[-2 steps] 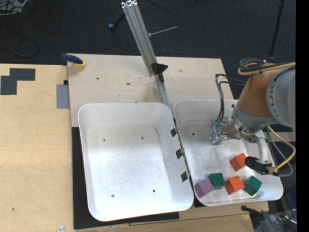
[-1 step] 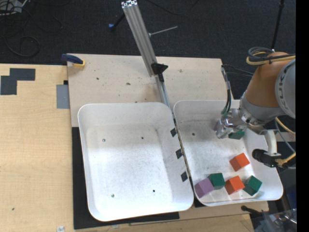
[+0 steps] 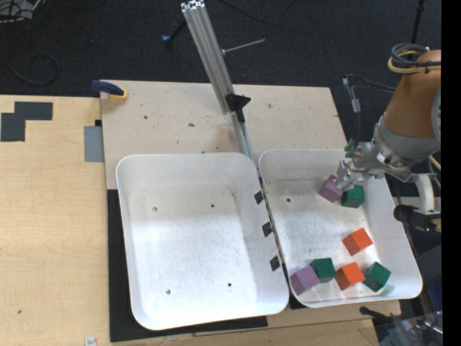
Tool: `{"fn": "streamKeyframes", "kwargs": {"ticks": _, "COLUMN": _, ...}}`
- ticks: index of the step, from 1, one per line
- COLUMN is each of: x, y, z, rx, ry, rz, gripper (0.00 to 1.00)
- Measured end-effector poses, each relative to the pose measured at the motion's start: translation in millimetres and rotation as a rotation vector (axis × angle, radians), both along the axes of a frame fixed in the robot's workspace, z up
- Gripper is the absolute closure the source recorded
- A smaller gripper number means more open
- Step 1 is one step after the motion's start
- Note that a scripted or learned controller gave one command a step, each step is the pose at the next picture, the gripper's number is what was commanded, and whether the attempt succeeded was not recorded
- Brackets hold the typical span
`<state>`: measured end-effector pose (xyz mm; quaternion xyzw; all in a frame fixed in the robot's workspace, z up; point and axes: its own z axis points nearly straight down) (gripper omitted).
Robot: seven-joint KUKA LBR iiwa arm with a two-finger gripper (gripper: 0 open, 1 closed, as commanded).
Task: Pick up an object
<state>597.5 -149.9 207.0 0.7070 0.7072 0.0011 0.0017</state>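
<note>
My gripper (image 3: 351, 176) is low over the far right part of the right bin (image 3: 299, 154), reaching in from the right. Just under and beside it lie a purple block (image 3: 330, 189) on its left and a dark green block (image 3: 354, 197) below it, the two almost touching. Whether either block is between the fingers is hidden by the wrist. Nearer the front of this bin sit an orange block (image 3: 357, 241), a green block (image 3: 323, 267), a second purple block (image 3: 304, 278), another orange block (image 3: 349, 274) and a green block (image 3: 377, 275).
The left bin (image 3: 144, 166) lies beside the right one, with black clips (image 3: 266, 228) along the shared rim. A slanted aluminium bar (image 3: 211, 56) rises from the bench behind the bins. A blue clamp (image 3: 108, 89) sits at the bench's far left corner.
</note>
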Motion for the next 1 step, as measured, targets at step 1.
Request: {"fn": "streamKeyframes", "kwargs": {"ticks": 1, "x": 0.4, "y": -1.2, "z": 26.9, "rx": 0.001, "ry": 0.003, "rz": 0.001, "gripper": 1.00}}
